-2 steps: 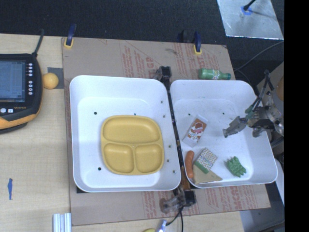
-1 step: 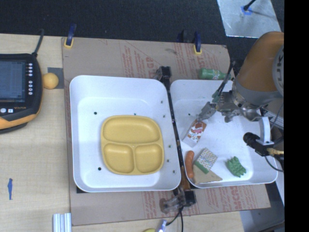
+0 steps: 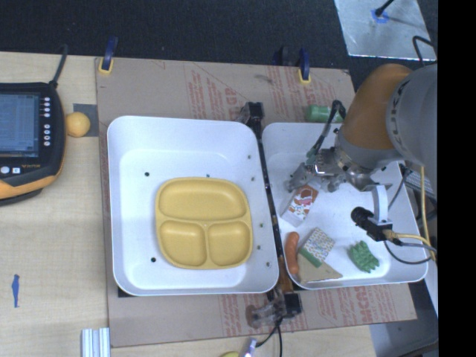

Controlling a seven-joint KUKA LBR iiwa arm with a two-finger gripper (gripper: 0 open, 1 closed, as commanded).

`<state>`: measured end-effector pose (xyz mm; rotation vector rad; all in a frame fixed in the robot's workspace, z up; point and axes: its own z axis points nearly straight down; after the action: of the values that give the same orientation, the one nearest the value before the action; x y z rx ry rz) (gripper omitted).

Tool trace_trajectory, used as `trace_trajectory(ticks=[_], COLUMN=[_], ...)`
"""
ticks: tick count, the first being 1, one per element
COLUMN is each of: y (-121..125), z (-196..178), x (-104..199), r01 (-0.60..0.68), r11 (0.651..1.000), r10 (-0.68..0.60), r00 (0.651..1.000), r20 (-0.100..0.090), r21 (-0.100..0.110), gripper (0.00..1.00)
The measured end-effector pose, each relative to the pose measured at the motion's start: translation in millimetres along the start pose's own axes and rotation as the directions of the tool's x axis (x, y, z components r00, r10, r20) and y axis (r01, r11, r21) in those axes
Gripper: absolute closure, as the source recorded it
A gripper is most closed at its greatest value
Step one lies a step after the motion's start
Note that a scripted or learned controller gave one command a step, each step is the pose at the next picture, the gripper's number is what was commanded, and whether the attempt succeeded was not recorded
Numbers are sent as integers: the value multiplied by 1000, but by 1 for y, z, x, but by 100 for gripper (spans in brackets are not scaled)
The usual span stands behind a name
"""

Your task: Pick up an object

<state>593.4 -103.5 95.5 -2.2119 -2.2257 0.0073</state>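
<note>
Desk w/ a brown board on top, two white bins side by side on it. Left bin: yellow plate, three compartments, lying flat mid-bin. Right bin: arm comes in from the right, hand low over the bin's back half. Spread or pressed together? Can't tell from this angle.

Packet, red & white, lies just beside the hand on its near side, close to the bin's left wall. Toward the front: orange carrot along the left wall, patterned box right next to it, tan wedge touching the box's front edge. Green toy sits apart, further right.

Far left on the desk: pendant, orange ball just beside it.
</note>
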Motion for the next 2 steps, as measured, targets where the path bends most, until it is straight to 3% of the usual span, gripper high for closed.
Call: trace_trajectory(ticks=[1,2], y=[-36,-36], z=[3,-8], x=[2,0], r01=[-1,2], r11=[1000,1000], r10=[1,-2], r00=[1000,1000], r20=[0,2], r21=[-4,-5], gripper=[0,100])
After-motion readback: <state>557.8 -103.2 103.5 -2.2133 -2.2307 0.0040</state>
